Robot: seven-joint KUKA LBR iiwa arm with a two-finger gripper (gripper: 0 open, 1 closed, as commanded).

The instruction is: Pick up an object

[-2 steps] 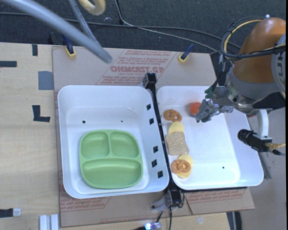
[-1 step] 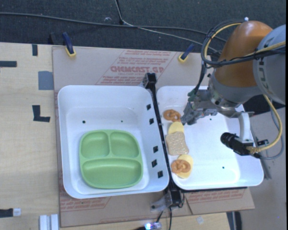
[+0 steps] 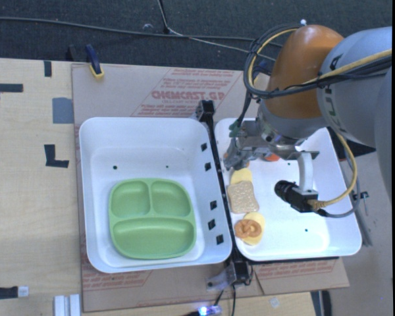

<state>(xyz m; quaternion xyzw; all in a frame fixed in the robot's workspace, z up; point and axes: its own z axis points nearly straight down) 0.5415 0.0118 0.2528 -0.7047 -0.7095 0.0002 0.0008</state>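
Observation:
My gripper [image 3: 239, 155] hangs over the upper left part of the right bin [image 3: 316, 239], close to the divider between the bins. Just below it lies a small yellow piece [image 3: 243, 175], partly covered by the gripper. A tan, speckled bread slice [image 3: 242, 196] lies right under that piece. Nearer the front sits an orange and yellow ring-shaped toy [image 3: 249, 228]. A bit of something red-orange [image 3: 271, 157] peeks out from under the arm's wrist.
The left bin [image 3: 95, 150] holds a green divided plate [image 3: 151, 217]. A black cylinder with a cable [image 3: 293, 195] hangs over the middle of the right bin. The orange-banded arm [image 3: 309, 64] covers that bin's back part.

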